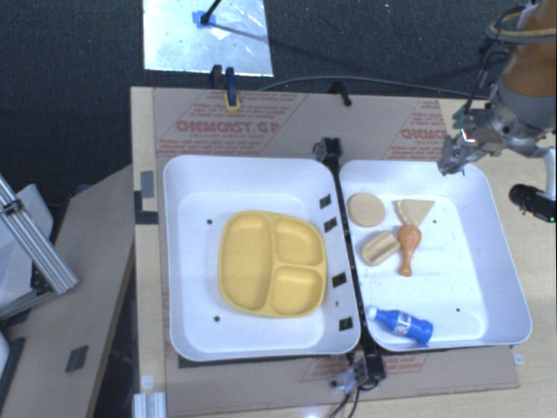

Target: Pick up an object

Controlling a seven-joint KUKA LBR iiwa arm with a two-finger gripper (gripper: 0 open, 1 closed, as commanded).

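The gripper point(454, 158) hangs over the far right corner of the right bin point(487, 259), at the end of the grey arm point(522, 94) with its orange band that comes in from the right. Whether it is spread or closed cannot be told (it is small and blurred against the bin's rim), and nothing can be seen in its grasp.

The things to pick lie in the right bin, all nearer the camera and further left than the gripper, and apart from it. A round tan biscuit point(366, 208) sits close to the divider between the bins. Just beside it, to the right, is a pale wedge of cheese point(415, 210), the nearest thing to the gripper. Below the wedge lies an orange drumstick point(408, 246), its thick end up against the wedge, and a small bread roll point(379, 247) rests touching the drumstick's left side. A blue bottle point(404, 324) lies on its side at the bin's near left corner, well apart from the others.

The left bin point(191, 233) holds a yellow divided plate point(271, 262) with three compartments.
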